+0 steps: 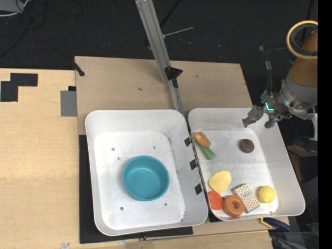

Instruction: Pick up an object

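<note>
Brown disc [246,146] lies in right bin [290,191] at 1 o'clock w/ pincer [260,119] spread, holding nothing, at bin's 12–1 o'clock rim, so a descent there may hit the wall & miss the disc.

We read no text, label, brand, number or sign anywhere. White bins [179,119]: plain, unmarked. Teal bowl [146,177]: no print we can make out. Patterned square item [246,197]: checked pattern, no letters legible. Desk [36,154]: black patches, no writing.
</note>
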Action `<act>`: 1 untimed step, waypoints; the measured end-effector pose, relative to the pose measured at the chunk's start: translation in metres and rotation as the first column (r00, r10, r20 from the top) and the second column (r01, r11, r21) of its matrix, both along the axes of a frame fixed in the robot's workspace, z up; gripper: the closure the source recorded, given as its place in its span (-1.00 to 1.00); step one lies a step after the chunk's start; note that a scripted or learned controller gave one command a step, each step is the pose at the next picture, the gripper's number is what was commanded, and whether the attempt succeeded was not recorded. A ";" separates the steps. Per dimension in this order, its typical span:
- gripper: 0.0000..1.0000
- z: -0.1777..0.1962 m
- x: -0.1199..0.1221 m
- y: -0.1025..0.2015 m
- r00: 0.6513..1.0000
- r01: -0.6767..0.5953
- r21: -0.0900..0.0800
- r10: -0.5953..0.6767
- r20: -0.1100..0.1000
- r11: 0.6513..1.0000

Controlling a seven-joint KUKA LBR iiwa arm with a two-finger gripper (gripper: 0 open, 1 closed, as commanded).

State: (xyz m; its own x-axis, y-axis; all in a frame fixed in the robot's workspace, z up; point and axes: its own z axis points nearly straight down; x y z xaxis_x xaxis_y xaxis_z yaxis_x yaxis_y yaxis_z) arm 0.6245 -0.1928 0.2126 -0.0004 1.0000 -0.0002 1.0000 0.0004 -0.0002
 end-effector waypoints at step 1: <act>-1.00 0.000 0.000 0.000 1.000 0.000 0.000 0.000 0.000 1.000</act>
State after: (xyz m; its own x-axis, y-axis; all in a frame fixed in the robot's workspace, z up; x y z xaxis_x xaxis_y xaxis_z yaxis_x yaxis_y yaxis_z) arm 0.6245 -0.1928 0.2125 -0.0004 1.0000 -0.0002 1.0000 0.0004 -0.0003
